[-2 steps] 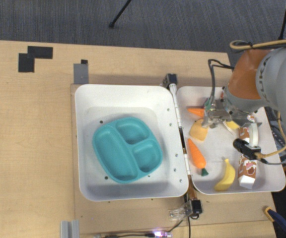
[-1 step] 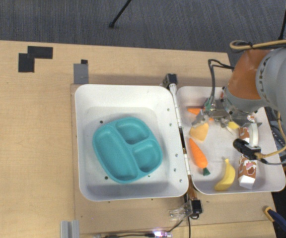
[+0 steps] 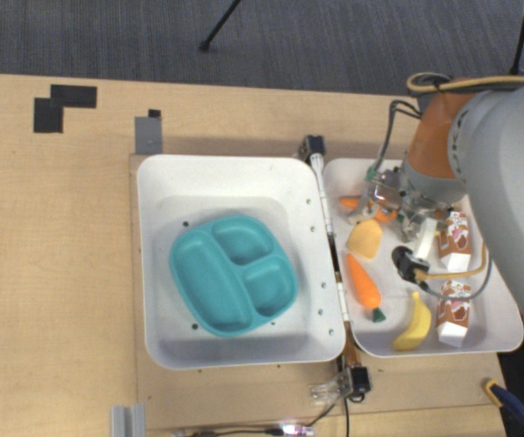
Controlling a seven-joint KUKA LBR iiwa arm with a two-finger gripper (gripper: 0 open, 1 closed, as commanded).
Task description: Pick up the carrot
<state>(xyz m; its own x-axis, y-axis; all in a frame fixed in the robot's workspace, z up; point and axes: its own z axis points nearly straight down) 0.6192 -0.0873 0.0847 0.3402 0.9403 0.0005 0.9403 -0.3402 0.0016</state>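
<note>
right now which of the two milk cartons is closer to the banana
The lower milk carton, right beside the banana at the right bin's near edge. The other carton sits farther up, by the arm.

I saw the tapered orange plastic carrot [image 3: 364, 283] lying flat, green-tipped end nearest the yellow banana [image 3: 414, 324].

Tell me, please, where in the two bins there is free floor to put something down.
Free: the left white bin floor around the teal divided plate, widest along its upper wall. Crowded: the right white bin, where the orange carrot, yellow banana, small cartons and pincer lie close together.
</note>
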